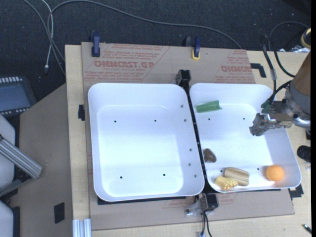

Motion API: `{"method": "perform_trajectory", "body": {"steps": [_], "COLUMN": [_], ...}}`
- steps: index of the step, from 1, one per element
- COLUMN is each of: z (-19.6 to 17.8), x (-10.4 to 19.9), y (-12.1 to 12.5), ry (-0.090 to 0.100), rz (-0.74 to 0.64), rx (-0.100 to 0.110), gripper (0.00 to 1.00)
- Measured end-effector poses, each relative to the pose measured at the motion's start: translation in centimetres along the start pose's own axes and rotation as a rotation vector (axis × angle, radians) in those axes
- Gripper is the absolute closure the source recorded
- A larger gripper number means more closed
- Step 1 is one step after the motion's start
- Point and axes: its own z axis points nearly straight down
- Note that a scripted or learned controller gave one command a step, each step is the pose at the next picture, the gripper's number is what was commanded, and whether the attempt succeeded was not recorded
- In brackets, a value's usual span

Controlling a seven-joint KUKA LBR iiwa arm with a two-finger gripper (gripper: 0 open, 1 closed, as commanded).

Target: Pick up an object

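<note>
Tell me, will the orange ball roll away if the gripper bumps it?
Probably yes. The orange ball looks round and smooth, so a nudge would likely send it rolling. It sits near the right bin's front corner, so the wall might stop it soon. Its smooth curve may also slip between the gripper's fingers.

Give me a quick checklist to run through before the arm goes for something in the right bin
1. Targets present: ok. A green piece, a brown lump, a tan roll, a yellow corn-like piece and an orange ball lie in the right bin.
2. Gripper over the right bin: ok, near its right side.
3. Gripper carrying nothing: cannot tell.
4. Orange ball free of neighbours: ok, it lies apart.
5. Tan roll free of neighbours: not ok, the yellow corn-like piece sits against it.
6. Gripper lined up above a target: not ok, bare bin floor lies under it.
</note>
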Motion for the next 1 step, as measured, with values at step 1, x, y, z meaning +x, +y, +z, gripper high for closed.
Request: {"method": "perform_trajectory", "body": {"steps": [1], "z": [-0.28], "x": [5.34], "y": [2.11], "ry": [0.002], "rz": [-0.005], "rx": [0.001], "gripper": [1.00]}}
